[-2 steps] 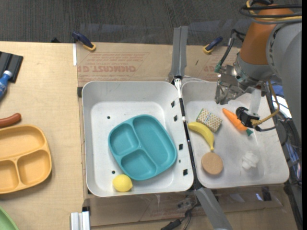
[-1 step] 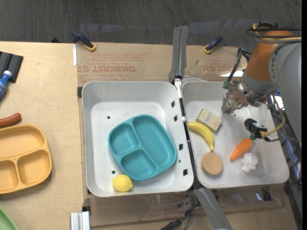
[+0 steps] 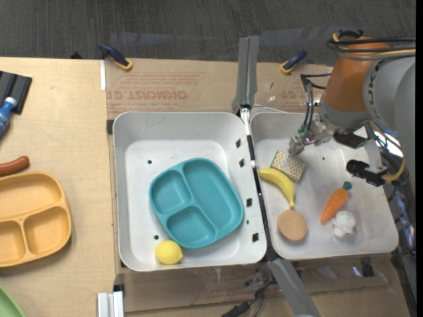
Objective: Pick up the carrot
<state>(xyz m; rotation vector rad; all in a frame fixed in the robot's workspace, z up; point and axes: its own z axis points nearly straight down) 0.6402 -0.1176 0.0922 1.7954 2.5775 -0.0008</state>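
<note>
We saw the tapered orange carrot [image 3: 335, 205] lying in the smooth white bin [image 3: 370, 240]; the claw's [image 3: 299, 143] opening we couldn't tell.

This is looking like a robotics lab or test bench rather than a home or kitchen. Two shallow white bins [image 3: 132, 197] are sitting side by side on a pale wooden bench [image 3: 53, 111], with a sheet of printed cardboard [image 3: 172, 88] lying flat beneath them and spring clamps [image 3: 116, 56] pinning that sheet at its far edge. A grey industrial arm with an orange band [image 3: 350, 78] is reaching in from the right, trailing loose cables [image 3: 380, 147]. The food in the bins is looking like toy props: a banana [image 3: 281, 182], a carrot [image 3: 335, 204], a lemon [image 3: 168, 251], beside a teal divided plate [image 3: 195, 203]. Dark carpet [image 3: 198, 12] is covering the floor behind.
</note>
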